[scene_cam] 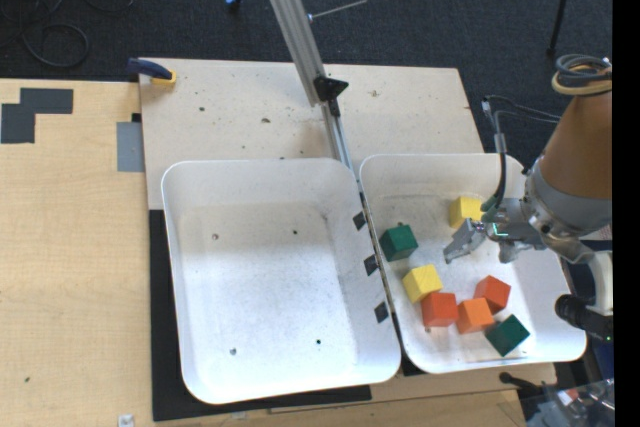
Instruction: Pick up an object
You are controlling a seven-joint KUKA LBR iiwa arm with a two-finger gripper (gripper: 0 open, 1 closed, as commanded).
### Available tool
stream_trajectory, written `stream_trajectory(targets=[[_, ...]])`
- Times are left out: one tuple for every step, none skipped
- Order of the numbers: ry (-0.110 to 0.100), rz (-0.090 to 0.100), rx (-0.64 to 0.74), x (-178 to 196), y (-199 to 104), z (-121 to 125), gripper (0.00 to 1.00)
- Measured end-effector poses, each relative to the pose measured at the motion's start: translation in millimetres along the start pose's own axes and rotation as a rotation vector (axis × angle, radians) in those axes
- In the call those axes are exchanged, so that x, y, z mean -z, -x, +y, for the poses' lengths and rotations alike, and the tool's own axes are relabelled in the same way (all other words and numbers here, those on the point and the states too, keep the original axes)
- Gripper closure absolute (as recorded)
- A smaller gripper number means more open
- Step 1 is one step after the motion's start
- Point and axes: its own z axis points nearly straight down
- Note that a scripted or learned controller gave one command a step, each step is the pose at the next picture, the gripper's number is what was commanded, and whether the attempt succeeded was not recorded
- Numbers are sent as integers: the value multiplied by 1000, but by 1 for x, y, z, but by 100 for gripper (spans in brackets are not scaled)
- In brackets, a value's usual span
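Seven small matte cubes lie in the right bin, a shallow white tray with rounded corners: two yellow, two green, two orange and one red. The gripper hangs low over the bin's middle, its metal fingers spread and pinching nothing. A yellow cube sits just at its 12 o'clock, a green cube at 9, another yellow cube at 7, a red cube at 5. The left bin is speckled.

Left of the gripper, the speckled white plastic bin is looking matt; the counter is showing pale wood grain.
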Motion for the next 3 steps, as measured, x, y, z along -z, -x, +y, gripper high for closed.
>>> stream_trajectory(targets=[[-7,1,2,-45,-6,-3,0],[-8,2,3,-99,-10,-14,0],[3,0,2,-149,-11,-13,0]])
